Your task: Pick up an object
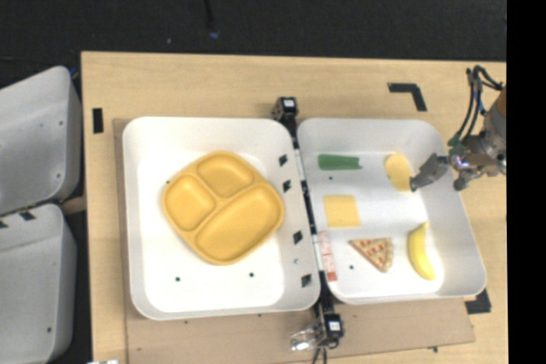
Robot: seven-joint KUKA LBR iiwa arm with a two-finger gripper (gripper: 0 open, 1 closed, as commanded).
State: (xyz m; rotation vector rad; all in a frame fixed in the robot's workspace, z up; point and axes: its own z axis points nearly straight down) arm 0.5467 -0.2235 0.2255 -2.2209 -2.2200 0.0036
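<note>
Over the right bin (452,209), gripper (439,170) near a yellow piece (397,170), finger state impossible to tell; green strip (339,161), cheese slice (341,210), pizza wedge (374,252), banana (421,251) nearby; yellow plate (223,206) in the left bin (145,268).

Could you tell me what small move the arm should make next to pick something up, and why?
Probably a short shift toward the left bin and down, centring the gripper over the yellow oval piece. That piece lies nearest, just beside the finger in the right bin; nothing shows between the fingers yet.
</note>
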